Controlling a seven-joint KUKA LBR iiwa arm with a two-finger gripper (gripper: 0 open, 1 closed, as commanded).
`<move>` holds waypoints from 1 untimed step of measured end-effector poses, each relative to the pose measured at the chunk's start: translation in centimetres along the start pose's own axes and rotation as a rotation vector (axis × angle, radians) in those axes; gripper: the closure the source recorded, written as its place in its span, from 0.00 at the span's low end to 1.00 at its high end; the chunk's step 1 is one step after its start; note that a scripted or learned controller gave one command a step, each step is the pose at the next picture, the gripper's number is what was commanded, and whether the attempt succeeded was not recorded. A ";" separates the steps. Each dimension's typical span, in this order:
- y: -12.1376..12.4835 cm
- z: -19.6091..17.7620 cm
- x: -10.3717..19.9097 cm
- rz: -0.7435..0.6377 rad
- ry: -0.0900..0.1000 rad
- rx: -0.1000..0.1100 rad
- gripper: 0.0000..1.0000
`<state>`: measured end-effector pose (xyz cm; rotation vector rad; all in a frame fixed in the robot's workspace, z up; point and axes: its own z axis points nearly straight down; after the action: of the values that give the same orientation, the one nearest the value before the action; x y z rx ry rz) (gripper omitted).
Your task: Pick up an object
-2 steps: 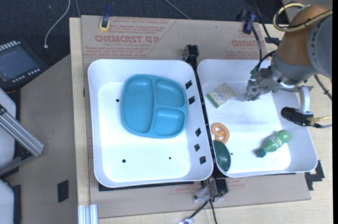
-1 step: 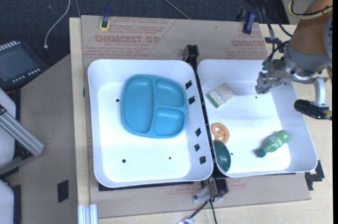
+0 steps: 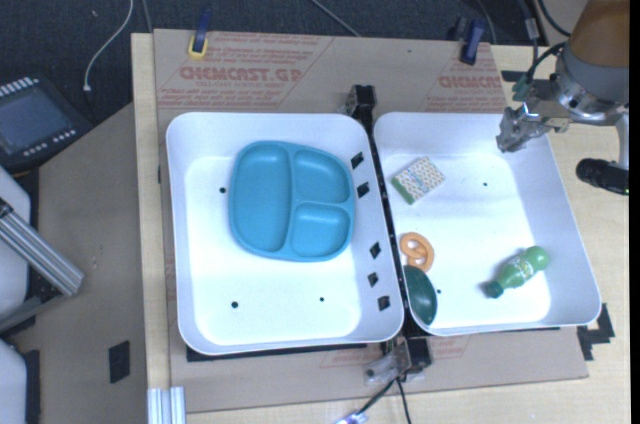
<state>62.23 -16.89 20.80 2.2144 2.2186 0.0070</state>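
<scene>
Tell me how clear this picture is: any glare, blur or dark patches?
In the camera view the light is even and soft: the two white bins, the left bin and the right bin, look bright, nearly washed out, with faint shadows under the blue divided plate and the green bottle. The gripper looks slightly soft. The dark floor at the top is dim.

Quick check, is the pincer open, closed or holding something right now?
Pincer: cannot be told from this view; it sits over the upper right corner of the right bin, with nothing seen in it.
</scene>
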 end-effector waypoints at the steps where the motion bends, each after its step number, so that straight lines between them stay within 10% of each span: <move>1: -0.3 -4.6 -0.1 0.001 0.000 0.002 1.00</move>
<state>61.85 -16.98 25.39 2.2161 2.2190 0.0057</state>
